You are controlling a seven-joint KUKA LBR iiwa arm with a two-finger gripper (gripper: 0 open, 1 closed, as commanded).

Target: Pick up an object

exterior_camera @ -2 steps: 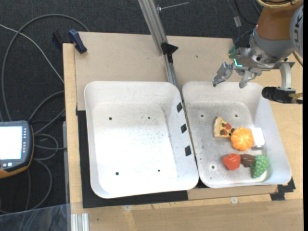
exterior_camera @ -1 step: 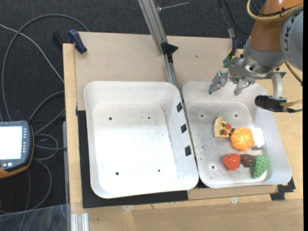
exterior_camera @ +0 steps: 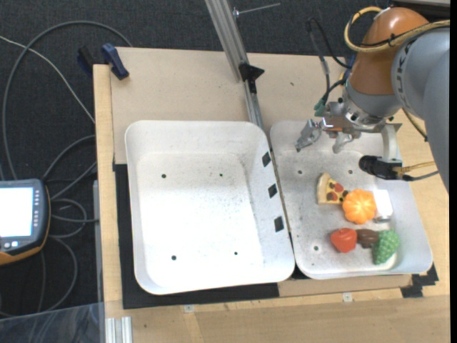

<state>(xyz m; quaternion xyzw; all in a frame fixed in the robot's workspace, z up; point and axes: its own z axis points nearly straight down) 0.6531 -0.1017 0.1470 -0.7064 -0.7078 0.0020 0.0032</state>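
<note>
Two white bins sit side by side on a tan bench. Toy food lies in the right bin (exterior_camera: 307, 213): a pizza slice (exterior_camera: 329, 189), an orange pumpkin (exterior_camera: 359, 205), a red tomato (exterior_camera: 343, 239) and green grapes (exterior_camera: 386, 246). At that bin's far end, the gripper (exterior_camera: 325, 136) hovers with fingers spread, seemingly holding nothing. It is reaching; next it likely must move over a toy and drop down.

The arm (exterior_camera: 421, 56) is cut off by the right and top edges. The white block (exterior_camera: 383, 204) is partly hidden behind the orange toy (exterior_camera: 359, 205). The brown item (exterior_camera: 368, 237) is too small to identify.
</note>
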